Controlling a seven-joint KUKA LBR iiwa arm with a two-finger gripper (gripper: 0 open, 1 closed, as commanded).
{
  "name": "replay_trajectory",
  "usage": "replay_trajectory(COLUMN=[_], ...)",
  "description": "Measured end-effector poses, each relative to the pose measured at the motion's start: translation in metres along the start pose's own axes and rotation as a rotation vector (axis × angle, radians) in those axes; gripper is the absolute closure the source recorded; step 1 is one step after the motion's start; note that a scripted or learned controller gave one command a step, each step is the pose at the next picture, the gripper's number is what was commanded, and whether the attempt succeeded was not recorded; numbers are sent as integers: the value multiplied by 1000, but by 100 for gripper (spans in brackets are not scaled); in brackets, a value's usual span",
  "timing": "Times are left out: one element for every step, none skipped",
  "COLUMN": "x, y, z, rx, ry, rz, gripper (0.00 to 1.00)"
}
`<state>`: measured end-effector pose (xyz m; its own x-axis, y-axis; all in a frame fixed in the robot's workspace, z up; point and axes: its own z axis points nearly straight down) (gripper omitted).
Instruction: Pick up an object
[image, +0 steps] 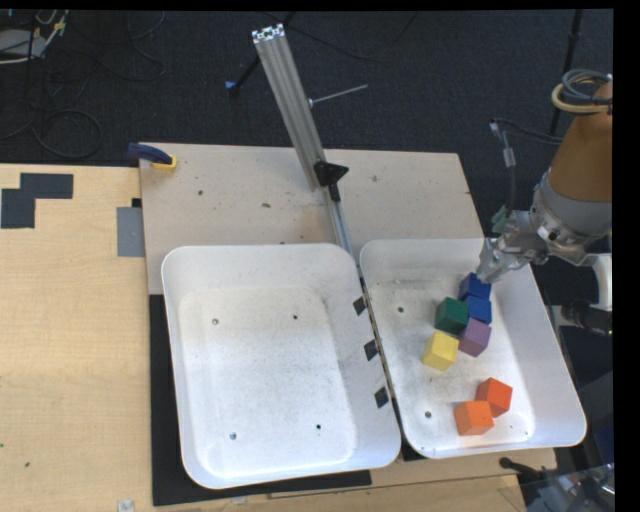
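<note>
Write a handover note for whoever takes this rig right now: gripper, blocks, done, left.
Gripper: low over the right bin, right at the blue block; grasp not confirmed.
Blocks, all in the right bin: blue, green block, purple block and yellow block clustered; red block and orange block nearer the front.
Done: approach to blue.
Left: grasp and lift one block.

Bench as I see it from the overhead camera.
I see a pale wooden bench (250, 195) carrying two shallow white bins side by side on a black mat (160, 400): the left bin (190, 270) and the right bin (540, 420), their inner rims touching. A blue-and-yellow clamp (153, 156) grips its back-left corner.
</note>
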<state>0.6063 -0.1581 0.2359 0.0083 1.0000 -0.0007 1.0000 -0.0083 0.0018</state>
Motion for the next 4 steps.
replay_trajectory(x=[1, 50, 106, 157], y=[-3, -9, -16, -13], z=[-63, -39, -37, -15], rx=[-3, 6, 5, 8], ry=[-1, 3, 3, 3], rz=[-9, -12, -12, -12], gripper=[100, 100, 100, 100])
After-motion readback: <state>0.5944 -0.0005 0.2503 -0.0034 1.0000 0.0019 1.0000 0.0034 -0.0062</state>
